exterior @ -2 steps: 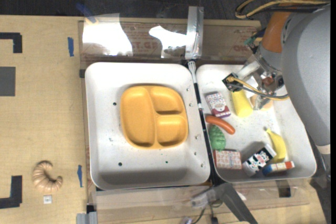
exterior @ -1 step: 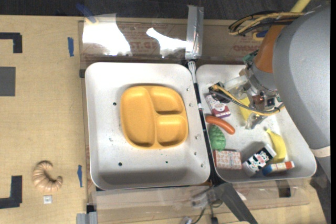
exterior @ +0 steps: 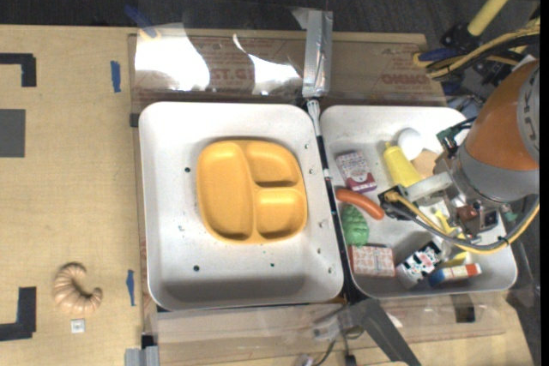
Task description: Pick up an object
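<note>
The right bin [exterior: 497, 274] holds several small objects. Among them are a red and white packet [exterior: 356, 170], a yellow bottle [exterior: 400, 165] and a white ball [exterior: 410, 139]. An orange sausage shape [exterior: 360, 201], a green toy [exterior: 354, 225] and a patterned box [exterior: 373, 260] lie further forward. A black and white toy [exterior: 420, 261] and an orange-tipped tube [exterior: 455, 272] sit near the front edge. My gripper [exterior: 456, 217] hangs low over the right half of this bin, just above the black and white toy and the tube. No object shows between its fingers.
The left bin [exterior: 163, 141] carries a yellow divided plate [exterior: 251, 189]. A tan croissant-shaped toy [exterior: 75, 287] lies on the bench at far left. A clear plastic sheet [exterior: 232, 56] sits behind the bins, and cables [exterior: 446, 56] lie at the back right.
</note>
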`<state>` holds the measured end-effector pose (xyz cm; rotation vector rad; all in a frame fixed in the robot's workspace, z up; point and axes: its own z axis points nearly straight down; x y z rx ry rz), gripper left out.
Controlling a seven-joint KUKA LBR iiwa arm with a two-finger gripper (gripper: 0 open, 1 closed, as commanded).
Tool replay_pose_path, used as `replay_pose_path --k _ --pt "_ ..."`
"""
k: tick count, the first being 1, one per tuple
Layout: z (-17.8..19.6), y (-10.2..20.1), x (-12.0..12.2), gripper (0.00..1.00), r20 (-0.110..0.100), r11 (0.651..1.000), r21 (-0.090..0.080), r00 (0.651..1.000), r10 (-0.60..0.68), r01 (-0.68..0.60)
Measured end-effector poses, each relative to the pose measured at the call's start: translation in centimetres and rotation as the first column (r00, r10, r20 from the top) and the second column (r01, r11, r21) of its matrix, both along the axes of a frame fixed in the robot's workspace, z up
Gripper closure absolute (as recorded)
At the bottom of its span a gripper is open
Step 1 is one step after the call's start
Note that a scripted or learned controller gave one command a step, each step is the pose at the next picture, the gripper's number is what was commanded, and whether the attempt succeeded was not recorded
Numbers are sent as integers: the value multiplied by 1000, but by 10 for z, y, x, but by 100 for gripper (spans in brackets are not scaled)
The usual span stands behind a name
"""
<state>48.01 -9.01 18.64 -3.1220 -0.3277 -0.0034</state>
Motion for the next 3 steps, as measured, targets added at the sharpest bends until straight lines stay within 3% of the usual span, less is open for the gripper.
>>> replay_pose_path --k 1,2,3 --pt "-74 -7 20 0 5 999 0 999 53 -53" --pt "0 53 16 0 2 967 -1 967 254 -254" --pt "-3 48 47 0 -4 1000 -2 1000 -7 7"
